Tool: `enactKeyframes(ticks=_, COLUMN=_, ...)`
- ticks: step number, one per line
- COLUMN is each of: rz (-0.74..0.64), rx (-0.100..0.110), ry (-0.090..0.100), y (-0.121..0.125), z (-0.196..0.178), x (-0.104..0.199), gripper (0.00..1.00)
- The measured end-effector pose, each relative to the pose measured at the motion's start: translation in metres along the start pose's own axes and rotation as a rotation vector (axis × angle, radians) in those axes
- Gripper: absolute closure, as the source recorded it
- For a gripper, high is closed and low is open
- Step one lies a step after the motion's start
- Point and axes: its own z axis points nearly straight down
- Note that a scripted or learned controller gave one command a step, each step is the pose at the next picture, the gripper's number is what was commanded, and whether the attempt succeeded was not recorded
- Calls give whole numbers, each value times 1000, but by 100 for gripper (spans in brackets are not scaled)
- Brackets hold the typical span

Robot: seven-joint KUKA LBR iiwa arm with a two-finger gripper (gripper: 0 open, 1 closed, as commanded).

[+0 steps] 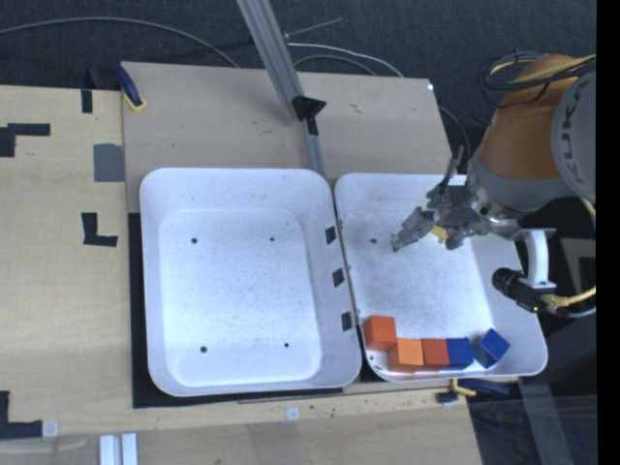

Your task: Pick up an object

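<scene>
Over the right bin, arm: the grey arm with its orange band reaches in from the right edge, its wrist above that bin's upper right part.
Gripper: the gripper hangs above the speckled floor of the right bin, in its upper half, with its two fingers pointing toward the left and spread apart; nothing lies between them, so it stands open and holds nothing.
Right bin: the shallow white right bin sits against the left bin, their rims touching along the middle.
Blocks: all of them lie along the near wall of the right bin, well apart from the gripper. A red block is at the left end, an orange block just beside it, then another red block, a blue block touching that one, and a second blue block, turned at an angle, at the right end.
Left bin: the left bin is white and speckled, with four small dark dots on its floor.
Bench: the wooden bench bears both bins; a grey metal rail slants down from the top toward the gap between the bins.
</scene>
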Motion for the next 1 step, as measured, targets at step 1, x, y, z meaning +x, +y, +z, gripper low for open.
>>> enactKeyframes(ticks=1, rz=-1, rx=-3, ry=-1, y=18, z=-19, x=-9, gripper=0)
